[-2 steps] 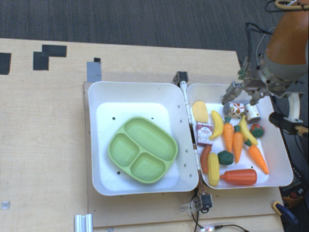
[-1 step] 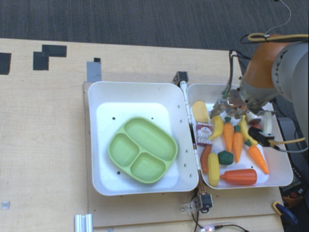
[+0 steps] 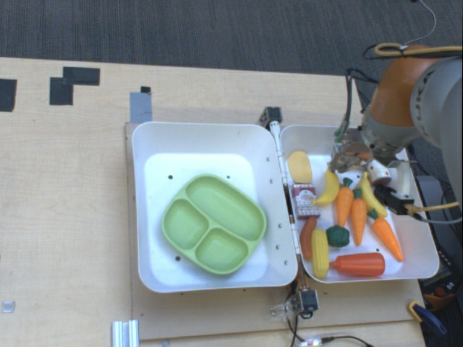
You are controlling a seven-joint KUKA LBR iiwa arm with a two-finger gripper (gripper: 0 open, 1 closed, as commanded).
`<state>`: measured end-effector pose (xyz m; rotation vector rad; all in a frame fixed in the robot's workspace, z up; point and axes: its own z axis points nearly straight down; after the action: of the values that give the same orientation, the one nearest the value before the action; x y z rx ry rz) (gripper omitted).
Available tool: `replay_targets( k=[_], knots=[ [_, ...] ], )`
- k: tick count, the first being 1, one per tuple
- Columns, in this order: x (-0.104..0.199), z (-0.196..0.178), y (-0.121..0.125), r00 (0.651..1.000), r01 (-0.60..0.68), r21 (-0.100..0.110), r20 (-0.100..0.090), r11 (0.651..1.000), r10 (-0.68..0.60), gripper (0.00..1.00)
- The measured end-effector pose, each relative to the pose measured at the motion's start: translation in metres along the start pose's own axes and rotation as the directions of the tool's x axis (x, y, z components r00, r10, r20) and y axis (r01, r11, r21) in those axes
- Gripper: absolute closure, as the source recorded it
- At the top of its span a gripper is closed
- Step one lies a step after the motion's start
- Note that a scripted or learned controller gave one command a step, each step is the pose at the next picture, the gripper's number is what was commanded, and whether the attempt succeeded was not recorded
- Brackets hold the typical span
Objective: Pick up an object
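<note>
Banana just below-left of the gripper, long axis slanting upper-right to lower-left, gripper grip state unclear

Two white bins, one green divided plate, three carrots, two bananas, one corn cob.

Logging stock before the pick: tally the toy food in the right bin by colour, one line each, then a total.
Counting what shows in the right bin; the arm may cover more.
Orange, carrots: 3
Yellow, lemon, bananas, corn: 4
Red, pepper, chilli, small box: 3
Green, broccoli: 1
Total: 11
</note>
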<state>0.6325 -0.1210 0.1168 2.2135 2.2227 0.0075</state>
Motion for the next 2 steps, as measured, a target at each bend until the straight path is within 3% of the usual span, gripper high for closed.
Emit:
replay_targets(
  k=[1,2],
  knots=[
    [0.000,0.000,0.000,1.000,0.000,0.000,0.000,1.000,0.000,0.00],
    [0.001,-0.011,0.001,1.000,0.002,-0.004,0.000,1.000,-0.002,1.00]
  ],
)
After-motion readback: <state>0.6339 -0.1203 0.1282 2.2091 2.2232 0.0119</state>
